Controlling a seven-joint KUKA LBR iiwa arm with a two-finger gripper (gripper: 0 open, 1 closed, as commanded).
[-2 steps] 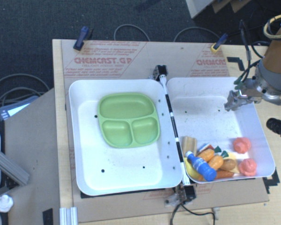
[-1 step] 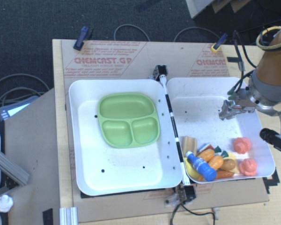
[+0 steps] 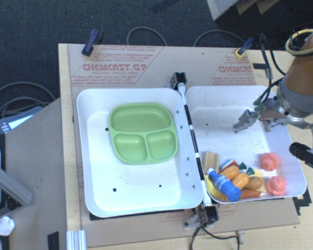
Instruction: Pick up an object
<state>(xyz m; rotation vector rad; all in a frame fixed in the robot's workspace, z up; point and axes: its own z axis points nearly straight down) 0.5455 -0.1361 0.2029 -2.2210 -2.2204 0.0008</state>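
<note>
My gripper (image 3: 244, 122) hangs over the upper middle of the right bin (image 3: 219, 100), above bare white floor, with nothing seen in it. The loose objects lie in a heap at that bin's front. They include a blue bottle (image 3: 224, 185), a wooden block (image 3: 210, 160), orange pieces (image 3: 240, 179), a yellow piece (image 3: 213, 190) under the bottle, and two pink lumps (image 3: 269, 161) (image 3: 276, 184). The heap sits well below and to the right of the gripper in the view.
A green three-compartment plate (image 3: 143, 132) lies in the left bin (image 3: 94, 165). A black-clamped divider rim (image 3: 190, 139) separates the bins. The grey arm with its orange band (image 3: 302, 77) comes in from the right. Cables run along the bench's back edge.
</note>
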